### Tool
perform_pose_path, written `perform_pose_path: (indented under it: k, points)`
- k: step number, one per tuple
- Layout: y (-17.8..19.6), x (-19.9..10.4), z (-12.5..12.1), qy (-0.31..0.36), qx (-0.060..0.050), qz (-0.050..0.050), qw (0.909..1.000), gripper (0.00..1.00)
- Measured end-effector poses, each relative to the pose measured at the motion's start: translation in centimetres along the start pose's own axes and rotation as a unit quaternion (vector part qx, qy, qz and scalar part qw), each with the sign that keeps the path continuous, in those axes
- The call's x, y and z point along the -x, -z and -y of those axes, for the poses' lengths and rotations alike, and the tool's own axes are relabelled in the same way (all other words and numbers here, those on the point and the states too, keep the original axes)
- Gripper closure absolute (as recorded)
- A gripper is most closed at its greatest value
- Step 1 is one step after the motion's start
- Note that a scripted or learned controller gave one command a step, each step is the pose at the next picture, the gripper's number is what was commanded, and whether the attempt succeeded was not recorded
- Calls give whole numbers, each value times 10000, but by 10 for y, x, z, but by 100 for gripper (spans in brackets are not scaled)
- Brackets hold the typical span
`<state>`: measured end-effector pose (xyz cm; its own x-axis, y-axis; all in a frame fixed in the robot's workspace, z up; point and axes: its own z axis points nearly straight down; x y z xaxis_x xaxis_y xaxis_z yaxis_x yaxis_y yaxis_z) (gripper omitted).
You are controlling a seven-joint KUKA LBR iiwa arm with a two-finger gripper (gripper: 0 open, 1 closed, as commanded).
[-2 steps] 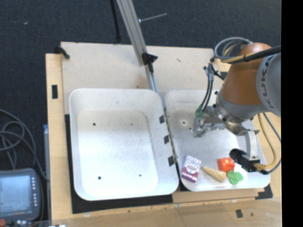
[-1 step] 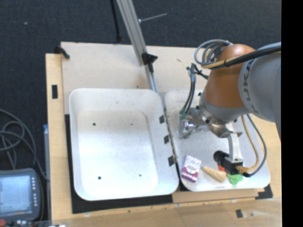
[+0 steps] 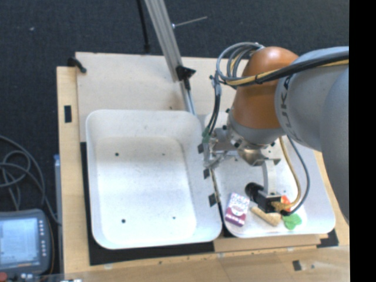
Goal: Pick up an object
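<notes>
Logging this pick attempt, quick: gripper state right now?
Gripper: cannot be told from this view; it hangs over the right bin.

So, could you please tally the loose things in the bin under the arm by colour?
purple box: 1
tan piece: 1
green piece: 1
orange bit, partly hidden: 1
Total: 4
</notes>
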<state>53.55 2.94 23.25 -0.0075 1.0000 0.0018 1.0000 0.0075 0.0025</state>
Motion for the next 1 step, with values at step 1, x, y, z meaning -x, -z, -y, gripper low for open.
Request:
perform_pose_path:
  k: [1]
  points:
    - [-2,-46,7,0,-10,-3,10000,100]
